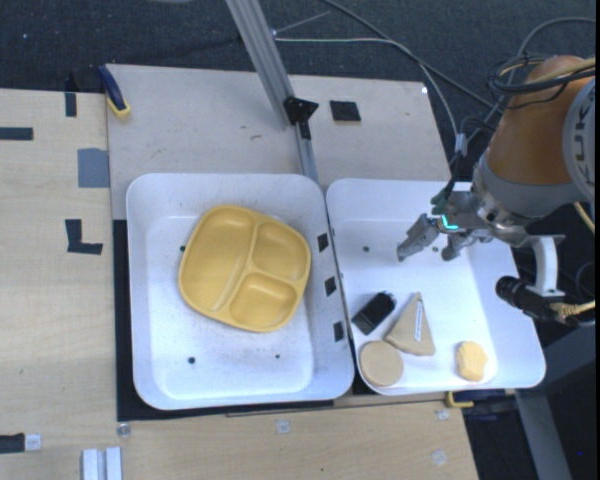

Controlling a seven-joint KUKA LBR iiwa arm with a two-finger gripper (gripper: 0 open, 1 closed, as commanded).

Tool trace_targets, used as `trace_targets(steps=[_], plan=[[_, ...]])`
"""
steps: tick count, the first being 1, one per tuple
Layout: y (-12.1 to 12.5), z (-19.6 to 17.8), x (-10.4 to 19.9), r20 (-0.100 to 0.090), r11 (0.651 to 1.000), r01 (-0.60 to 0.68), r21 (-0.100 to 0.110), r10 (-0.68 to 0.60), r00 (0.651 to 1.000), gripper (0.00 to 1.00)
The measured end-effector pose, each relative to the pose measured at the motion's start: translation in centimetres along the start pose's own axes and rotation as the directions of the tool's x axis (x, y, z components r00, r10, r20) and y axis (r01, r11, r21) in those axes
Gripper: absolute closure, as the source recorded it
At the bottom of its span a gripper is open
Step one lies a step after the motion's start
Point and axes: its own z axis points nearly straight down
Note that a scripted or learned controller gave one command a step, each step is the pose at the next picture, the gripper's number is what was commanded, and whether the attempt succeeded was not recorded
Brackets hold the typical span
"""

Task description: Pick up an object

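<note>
Over the right bin (500, 268): gripper (432, 244) hangs with fingers spread, nothing between them
Near edge of that bin: black block (374, 312), tan wedge (415, 326), round tan disc (382, 364), small yellow lump (471, 359)
Left bin (160, 268): yellow divided plate (245, 267)

The right bin (380, 203) has open floor across its upper and left parts. Its lower part is crowded: a black block (374, 313), a tan wedge (414, 326), a round tan disc (382, 364) and a small yellow lump (471, 359) lie close together, with narrow gaps between them. In the left bin (150, 268), a yellow divided plate (245, 266) occupies the centre; a free strip runs along the lower edge. A slanted metal pole (265, 53) crosses above the bins' shared upper corner.
</note>
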Motion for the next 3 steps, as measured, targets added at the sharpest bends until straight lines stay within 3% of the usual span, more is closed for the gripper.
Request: trace_targets(steps=[1,3], plan=[[0.1,-0.1,0.0,0.0,1.0,0.0,-0.004,0.0,1.0,0.0],[0.5,12.2,-0.9,0.001,1.0,-0.001,0.001,0.001,1.0,0.0]])
